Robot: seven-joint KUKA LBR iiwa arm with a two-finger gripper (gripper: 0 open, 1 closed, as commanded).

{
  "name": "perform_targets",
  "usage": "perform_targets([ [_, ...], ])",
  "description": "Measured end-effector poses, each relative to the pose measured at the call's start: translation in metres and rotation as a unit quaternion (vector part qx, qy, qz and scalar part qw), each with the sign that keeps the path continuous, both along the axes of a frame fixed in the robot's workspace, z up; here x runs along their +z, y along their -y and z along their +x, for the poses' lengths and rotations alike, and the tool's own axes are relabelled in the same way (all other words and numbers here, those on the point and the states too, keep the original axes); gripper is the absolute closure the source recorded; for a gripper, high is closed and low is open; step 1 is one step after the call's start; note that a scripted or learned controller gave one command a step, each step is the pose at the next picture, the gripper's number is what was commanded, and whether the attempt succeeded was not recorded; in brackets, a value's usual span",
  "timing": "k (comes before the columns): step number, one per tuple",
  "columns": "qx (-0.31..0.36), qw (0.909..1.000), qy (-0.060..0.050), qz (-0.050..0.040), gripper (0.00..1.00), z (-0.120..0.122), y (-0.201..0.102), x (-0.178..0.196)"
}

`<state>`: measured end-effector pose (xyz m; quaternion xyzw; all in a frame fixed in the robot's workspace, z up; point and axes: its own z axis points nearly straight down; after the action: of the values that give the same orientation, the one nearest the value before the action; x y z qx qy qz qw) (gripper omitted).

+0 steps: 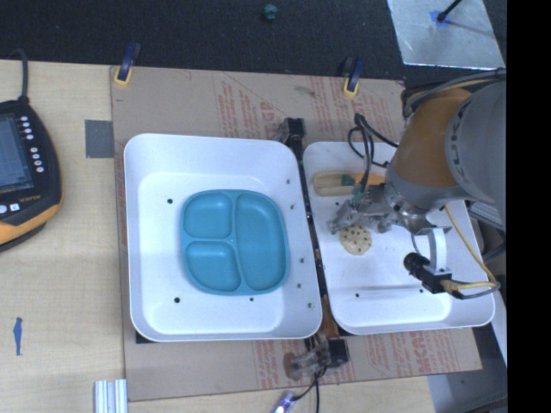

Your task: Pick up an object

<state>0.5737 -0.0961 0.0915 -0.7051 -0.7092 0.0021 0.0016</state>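
My gripper (355, 216) hangs low in the right bin (465, 317), near its left wall. Just below it in the view lies a round, speckled tan object like a cookie (355, 242), touching or almost touching the gripper's tip. A tan wooden piece with a green end (331, 181) lies at the back of the same bin, just above the gripper. Along the bin's front lies a thin pale rod (389, 290). The arm's grey body and orange band (430, 149) cover the bin's right and rear part.
The left bin (146, 317) holds a blue divided plate (233, 241). Black cables (366, 149) loop off the wrist. A black and orange pendant (21, 166) lies on the bench at far left. Clamps (126, 63) pin the cardboard under the bins.
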Motion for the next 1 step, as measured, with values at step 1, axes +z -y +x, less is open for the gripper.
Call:
perform_targets([
  [1,0.001,1.0000,-0.001,-0.0004,1.00,0.0001,0.0011,0.0103],
])
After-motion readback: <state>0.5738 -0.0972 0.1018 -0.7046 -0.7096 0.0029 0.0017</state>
